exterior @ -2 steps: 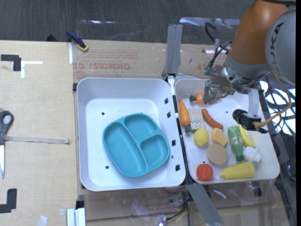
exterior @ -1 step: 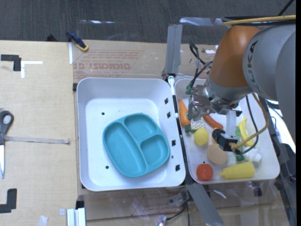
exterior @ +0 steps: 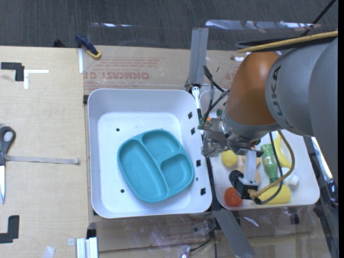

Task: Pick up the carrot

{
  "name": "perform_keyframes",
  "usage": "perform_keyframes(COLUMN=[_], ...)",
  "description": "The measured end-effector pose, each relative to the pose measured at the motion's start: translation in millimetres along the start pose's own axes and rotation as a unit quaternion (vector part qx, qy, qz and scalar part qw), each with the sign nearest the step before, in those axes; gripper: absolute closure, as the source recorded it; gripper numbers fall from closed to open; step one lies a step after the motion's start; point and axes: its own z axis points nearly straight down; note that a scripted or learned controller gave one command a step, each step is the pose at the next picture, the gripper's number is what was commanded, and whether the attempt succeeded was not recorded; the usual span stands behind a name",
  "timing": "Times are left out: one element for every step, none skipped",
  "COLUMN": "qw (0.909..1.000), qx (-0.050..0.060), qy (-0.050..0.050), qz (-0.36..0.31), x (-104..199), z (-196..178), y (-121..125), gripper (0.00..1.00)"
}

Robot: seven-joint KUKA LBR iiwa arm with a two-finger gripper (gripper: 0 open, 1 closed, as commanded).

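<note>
Find carrot (exterior: 250, 166) in right bin (exterior: 307, 196), between lemon (exterior: 229, 158) and green bottle (exterior: 269, 161). Note claw (exterior: 220, 144) above same bin; cannot tell whether wide or narrow. See teal divided plate (exterior: 156, 165) in left bin (exterior: 102, 144).

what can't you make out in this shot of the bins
Camera view:
- carrot: upper end hidden under the arm.
- green bottle: top hidden under the arm.
- right bin: back half covered by the arm.
- scissors: cut off by the left edge.
</note>
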Motion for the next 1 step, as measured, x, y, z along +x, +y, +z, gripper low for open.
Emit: perform_keyframes(qw=[0.9968], qx=[-0.003], qy=[-0.001], qz=[0.08], x=[-64.2], z=[-206.3], y=[-2.7], gripper=[1.0])
